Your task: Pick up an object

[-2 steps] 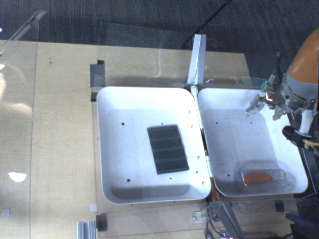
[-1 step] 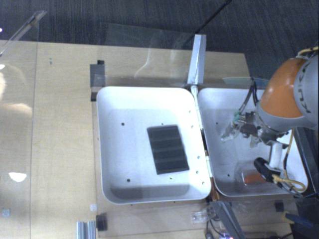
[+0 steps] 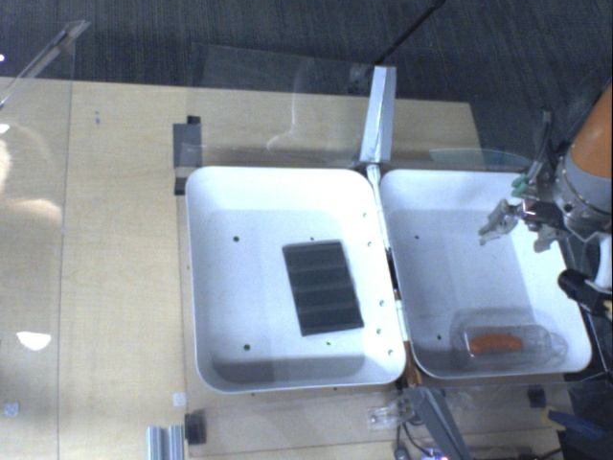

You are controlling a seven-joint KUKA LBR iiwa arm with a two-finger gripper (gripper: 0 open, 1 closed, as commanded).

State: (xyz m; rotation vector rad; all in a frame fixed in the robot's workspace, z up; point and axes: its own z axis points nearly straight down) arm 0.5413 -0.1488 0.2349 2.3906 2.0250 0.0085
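We look down at a slant from one fixed camera above the bench [image 3: 96,257], both white bins [image 3: 287,185] framed.

1. Two bins, the left bin [image 3: 215,257] and the right bin [image 3: 431,209], look like smooth white plastic with a soft sheen.
2. The bench [image 3: 105,257] is pale wood, matt.
3. A dark ribbed block [image 3: 323,287] in the left bin, well away from the jaws, looks matt.
4. A clear glossy plastic tube [image 3: 506,341] with something orange inside lies below the jaws.
5. The gripper [image 3: 517,217] looks like grey metal.
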